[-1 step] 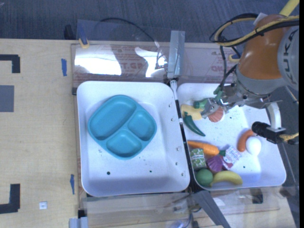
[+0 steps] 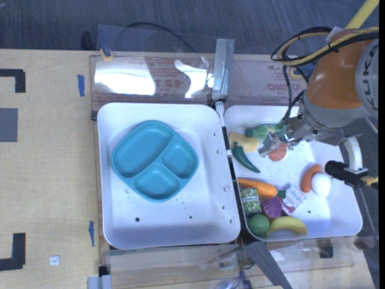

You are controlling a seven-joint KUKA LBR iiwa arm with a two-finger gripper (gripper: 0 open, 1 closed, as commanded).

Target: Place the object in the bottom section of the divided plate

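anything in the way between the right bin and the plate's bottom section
Only the raised rims where the two white bins meet. The blue divided plate sits in the left bin with nothing in its bottom section; the gripper is over the toy food.

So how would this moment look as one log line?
end effector: over right bin, at toy food | divided plate: left bin, nothing placed

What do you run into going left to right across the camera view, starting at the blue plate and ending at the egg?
Blue divided plate → green pepper → carrot → purple vegetable → orange sausage → white egg.
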